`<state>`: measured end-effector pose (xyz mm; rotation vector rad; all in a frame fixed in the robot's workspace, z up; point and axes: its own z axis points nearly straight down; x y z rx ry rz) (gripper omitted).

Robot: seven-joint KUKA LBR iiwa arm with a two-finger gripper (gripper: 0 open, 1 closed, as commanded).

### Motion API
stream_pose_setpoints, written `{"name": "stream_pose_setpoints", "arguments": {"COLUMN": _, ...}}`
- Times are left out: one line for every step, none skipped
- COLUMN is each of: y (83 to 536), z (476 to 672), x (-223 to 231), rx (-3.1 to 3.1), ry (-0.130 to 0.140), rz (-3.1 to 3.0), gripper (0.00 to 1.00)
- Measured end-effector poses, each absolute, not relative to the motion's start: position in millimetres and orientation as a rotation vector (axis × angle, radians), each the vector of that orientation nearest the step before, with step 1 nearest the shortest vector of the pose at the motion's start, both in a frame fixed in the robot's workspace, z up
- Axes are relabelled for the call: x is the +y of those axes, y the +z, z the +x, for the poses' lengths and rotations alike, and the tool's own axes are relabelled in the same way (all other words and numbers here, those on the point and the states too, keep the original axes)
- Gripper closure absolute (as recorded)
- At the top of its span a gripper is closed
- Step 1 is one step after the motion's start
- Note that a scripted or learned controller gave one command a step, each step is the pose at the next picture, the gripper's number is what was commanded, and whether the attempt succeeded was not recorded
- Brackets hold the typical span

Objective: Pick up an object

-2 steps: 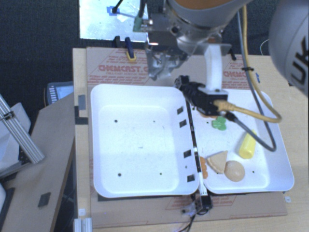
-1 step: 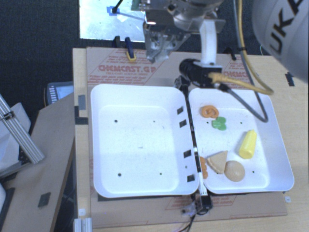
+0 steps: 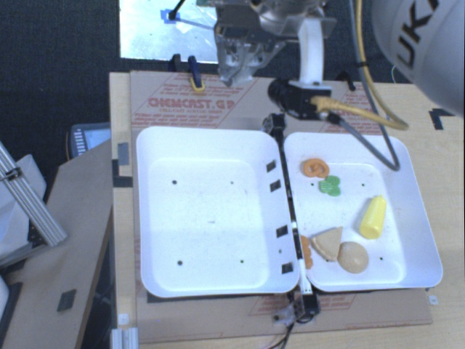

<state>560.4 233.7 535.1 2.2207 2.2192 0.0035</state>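
The gripper (image 3: 234, 70) is seen at the far edge of the bench, beyond the left bin (image 3: 149, 217); how far it is opened cannot be told. In the right bin (image 3: 418, 217) are found an orange piece (image 3: 315, 168), a green piece (image 3: 330, 187), a yellow bottle (image 3: 373, 217), a tan wedge (image 3: 328, 243) and a beige ball (image 3: 353, 257).

Dark carpet floor (image 3: 58, 49) beyond wooden bench (image 3: 87, 195)

A light wooden bench (image 3: 87, 195) carries a brown cardboard sheet (image 3: 182, 104) with red lettering. Two shallow white bins, left (image 3: 145, 195) and right (image 3: 414, 217), sit side by side, touching.
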Motion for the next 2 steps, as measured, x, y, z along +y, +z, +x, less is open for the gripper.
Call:
{"name": "stream_pose_setpoints", "arguments": {"y": 323, "z": 539.9, "x": 212, "rx": 2.225, "ry": -0.024, "rz": 2.227, "gripper": 1.0}}
{"name": "stream_pose_setpoints", "arguments": {"y": 158, "z": 481.7, "x": 169, "rx": 2.225, "ry": -0.029, "rz": 2.23, "gripper": 1.0}}
